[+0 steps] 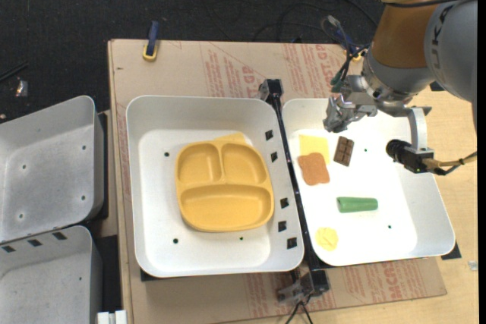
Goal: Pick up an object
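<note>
1. The tool (337, 117) hangs over the far left part of the right bin (425, 216); whether it is released or clenched cannot be told.
2. Just below it lie a brown chocolate-like bar (344, 152) and a yellow square piece (313, 143), with an orange-brown slab (314, 168) touching the yellow one.
3. Nearer the camera lie a green cylinder (357, 204) and a small yellow round piece (327, 238).
4. The left bin (148, 163) holds a yellow divided tray (224, 186).
5. Both bins rest on the desk (197, 64).

Bright even overhead light, soft shadows, slightly grainy.
</note>
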`<control>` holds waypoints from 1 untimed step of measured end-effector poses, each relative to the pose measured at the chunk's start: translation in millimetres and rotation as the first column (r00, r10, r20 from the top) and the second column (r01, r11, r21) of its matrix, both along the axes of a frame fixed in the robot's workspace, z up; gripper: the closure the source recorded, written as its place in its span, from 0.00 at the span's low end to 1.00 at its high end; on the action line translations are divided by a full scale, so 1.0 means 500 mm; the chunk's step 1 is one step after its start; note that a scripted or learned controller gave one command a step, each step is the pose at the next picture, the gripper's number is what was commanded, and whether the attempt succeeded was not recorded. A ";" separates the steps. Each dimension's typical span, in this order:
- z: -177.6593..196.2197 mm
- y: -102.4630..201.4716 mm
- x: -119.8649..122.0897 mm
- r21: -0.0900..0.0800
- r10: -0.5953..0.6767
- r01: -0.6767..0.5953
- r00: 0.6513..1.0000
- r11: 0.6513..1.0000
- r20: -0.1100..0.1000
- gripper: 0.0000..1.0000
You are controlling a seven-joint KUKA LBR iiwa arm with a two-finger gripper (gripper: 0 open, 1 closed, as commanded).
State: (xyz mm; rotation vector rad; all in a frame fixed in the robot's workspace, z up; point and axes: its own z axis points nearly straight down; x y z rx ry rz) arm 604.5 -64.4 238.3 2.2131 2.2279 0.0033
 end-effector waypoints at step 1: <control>0.006 0.104 0.009 0.000 0.001 -0.001 1.000 1.000 -0.001 1.00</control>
